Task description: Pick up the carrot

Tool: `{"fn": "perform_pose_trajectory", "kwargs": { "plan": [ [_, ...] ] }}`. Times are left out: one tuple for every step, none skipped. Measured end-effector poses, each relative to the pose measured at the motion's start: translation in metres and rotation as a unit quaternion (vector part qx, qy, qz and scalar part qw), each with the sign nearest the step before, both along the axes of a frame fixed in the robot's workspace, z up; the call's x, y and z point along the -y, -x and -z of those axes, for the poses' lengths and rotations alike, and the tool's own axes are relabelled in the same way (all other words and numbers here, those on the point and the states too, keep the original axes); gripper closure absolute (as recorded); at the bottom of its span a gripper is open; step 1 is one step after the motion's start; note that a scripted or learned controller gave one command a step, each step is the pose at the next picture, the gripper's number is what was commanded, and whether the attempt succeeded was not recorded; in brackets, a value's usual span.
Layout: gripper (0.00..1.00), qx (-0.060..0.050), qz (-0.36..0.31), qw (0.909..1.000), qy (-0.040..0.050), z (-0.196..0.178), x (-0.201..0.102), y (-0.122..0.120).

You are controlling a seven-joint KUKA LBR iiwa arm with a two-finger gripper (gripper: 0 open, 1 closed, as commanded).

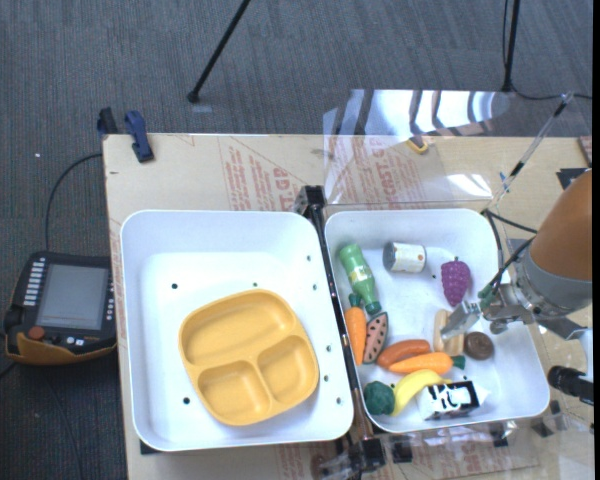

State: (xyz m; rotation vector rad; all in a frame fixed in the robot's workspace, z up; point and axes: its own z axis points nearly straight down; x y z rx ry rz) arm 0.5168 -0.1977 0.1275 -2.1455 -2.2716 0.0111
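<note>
The carrot (355, 334), orange with a small green top, lies lengthwise along the left wall of the right bin (512, 368), just below a green bottle (357, 272). My gripper (467, 318) hangs over the right half of that bin, well to the right of the carrot and apart from it. It sits just above a cream-coloured piece (446, 332) and a brown round piece (478, 345). The grey wrist and orange band (570, 230) reach in from the right edge.
Packed around the carrot are a seeded red slice (377, 337), two orange oblong pieces (408, 352), a banana (416, 388) and a green lump (379, 398). A white can (405, 258) and purple grapes (456, 280) lie farther back. The left bin holds a yellow divided plate (248, 354).
</note>
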Motion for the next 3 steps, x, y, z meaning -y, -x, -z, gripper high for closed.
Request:
{"fn": "perform_pose_trajectory", "kwargs": {
  "plan": [
    [0.0,0.009,0.048,0.9988,0.0021,0.0387,-0.0358,0.0393],
    [1.0,0.009,0.055,0.9984,0.001,0.0304,-0.0339,0.0392],
    [0.0,0.007,0.055,0.9984,0.0007,0.0313,-0.0339,0.0403]
  ]
}}
